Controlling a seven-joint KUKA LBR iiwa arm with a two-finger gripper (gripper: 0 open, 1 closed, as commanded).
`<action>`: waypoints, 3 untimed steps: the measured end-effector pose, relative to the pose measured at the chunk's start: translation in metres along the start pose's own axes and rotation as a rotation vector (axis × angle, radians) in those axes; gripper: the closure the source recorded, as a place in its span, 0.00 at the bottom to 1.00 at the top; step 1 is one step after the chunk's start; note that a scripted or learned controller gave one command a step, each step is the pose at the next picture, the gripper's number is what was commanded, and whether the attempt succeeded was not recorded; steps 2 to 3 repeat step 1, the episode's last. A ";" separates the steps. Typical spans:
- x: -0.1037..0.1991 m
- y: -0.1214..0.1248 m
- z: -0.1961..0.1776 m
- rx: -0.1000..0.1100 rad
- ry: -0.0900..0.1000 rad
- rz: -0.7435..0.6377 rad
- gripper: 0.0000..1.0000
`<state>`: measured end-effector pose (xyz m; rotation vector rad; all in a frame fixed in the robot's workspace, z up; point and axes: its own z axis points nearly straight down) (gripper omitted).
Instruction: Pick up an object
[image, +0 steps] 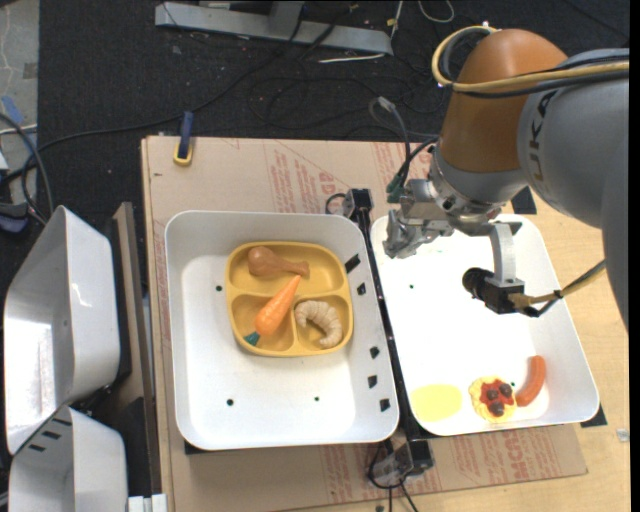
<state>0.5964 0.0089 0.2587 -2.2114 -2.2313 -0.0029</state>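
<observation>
Hand (408, 236) hung over right bin's (560, 300) upper-left corner, near the rim; grip state could not be told. Sausage (531, 381), pizza piece (492, 396) and yellow disc (437, 402) lay along the bottom edge, leaving the middle floor open.

A: How many white bins (200, 400) are on the table?
B: Two, side by side.
A: And in the left one?
B: One yellow divided plate (238, 322) carrying three toy foods: one drumstick (276, 263), one carrot (278, 307), one shrimp (322, 321).
A: Right of that plate?
B: One sausage (531, 380), one yellow disc (437, 402), one small pizza piece (493, 396).
</observation>
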 end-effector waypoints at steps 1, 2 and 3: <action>0.050 -0.006 0.000 0.003 0.000 0.001 1.00; 0.050 -0.006 0.000 0.003 0.000 0.001 1.00; 0.050 -0.006 0.000 0.003 0.000 0.001 1.00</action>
